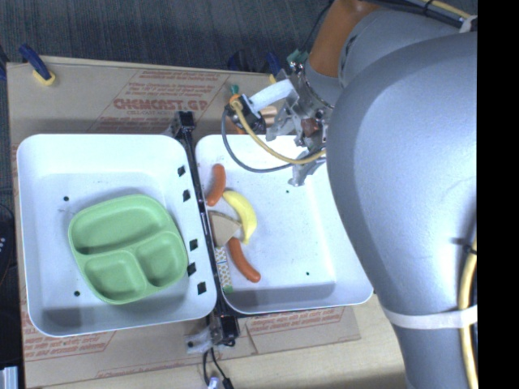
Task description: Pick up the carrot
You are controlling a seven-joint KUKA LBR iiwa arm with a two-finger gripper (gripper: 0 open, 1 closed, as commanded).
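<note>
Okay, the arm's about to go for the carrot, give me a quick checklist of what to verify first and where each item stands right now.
1. Target visible: cannot tell. Two orange sticks lie in the right bin, one near the divider at the back and one nearer the front; which is the carrot is unclear.
2. Clutter around them: not ok. A banana lies between the two, close to both.
3. The tool above the target: not ok. It sits over the bin's back edge, off to the side of both sticks.
4. Tool carrying nothing: cannot tell.
5. Cable slack: not ok. A yellow cable loops down over the bin's back corner.
6. Green tray out of the way: ok, in the left bin.
</note>
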